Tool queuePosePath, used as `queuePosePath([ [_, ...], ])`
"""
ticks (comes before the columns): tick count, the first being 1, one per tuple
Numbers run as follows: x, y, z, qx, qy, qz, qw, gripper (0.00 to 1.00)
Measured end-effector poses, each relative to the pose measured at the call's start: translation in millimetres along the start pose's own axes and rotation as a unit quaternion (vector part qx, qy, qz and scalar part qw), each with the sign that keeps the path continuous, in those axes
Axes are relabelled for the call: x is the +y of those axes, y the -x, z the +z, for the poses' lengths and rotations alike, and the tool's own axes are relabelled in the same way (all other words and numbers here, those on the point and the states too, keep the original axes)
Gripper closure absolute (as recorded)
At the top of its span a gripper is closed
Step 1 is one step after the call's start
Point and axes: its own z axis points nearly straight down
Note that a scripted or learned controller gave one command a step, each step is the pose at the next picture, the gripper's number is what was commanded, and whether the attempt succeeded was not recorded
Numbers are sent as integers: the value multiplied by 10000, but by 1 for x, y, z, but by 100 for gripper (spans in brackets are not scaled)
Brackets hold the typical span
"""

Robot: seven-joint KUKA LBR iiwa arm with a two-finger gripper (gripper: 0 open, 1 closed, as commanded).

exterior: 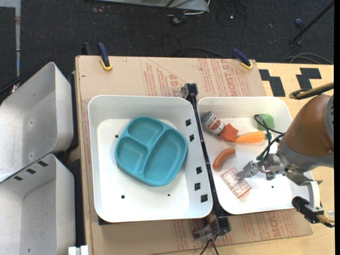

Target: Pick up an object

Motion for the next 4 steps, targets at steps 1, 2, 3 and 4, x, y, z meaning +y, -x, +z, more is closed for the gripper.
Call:
queuePosePath([
  [1,2,-1,-14,10,20,-3,10000,100],
  [2,5,2,-76,-15,18,-40,10000,100],
  [3,12,9,-124,-15,13,-41,10000,100],
  [4,13,9,-157,-15,12,-44,10000,100],
])
